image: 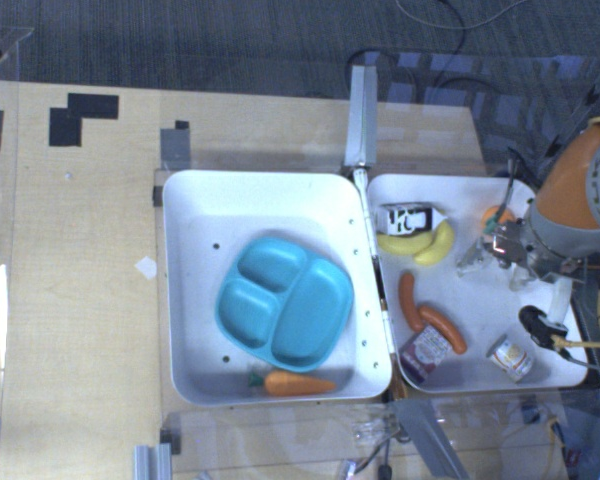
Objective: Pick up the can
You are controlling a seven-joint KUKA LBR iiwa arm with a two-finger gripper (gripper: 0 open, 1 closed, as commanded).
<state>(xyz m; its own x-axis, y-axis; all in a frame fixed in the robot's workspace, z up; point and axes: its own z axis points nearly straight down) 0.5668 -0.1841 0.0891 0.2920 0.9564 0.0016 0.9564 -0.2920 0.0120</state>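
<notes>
Scanning left to right: plate [285,313] and carrot [298,384] in the left bin [195,268]; the can [511,357] lies ungrasped at the right bin's [460,190] front corner. The gripper [500,246] hovers well apart, grip unclear.

Two shallow white bins side by side on a wooden bench [80,268]. Left bin [195,208]: a blue divided plate [285,303] near the centre, and an orange carrot [298,385] lying along the near wall, just below the plate. Right bin [460,193]: a yellow banana [427,248] beside a black-and-white labelled package [408,219], two sausages [430,318] placed close together, and a dark red packet [427,351] touching the lower sausage.
</notes>
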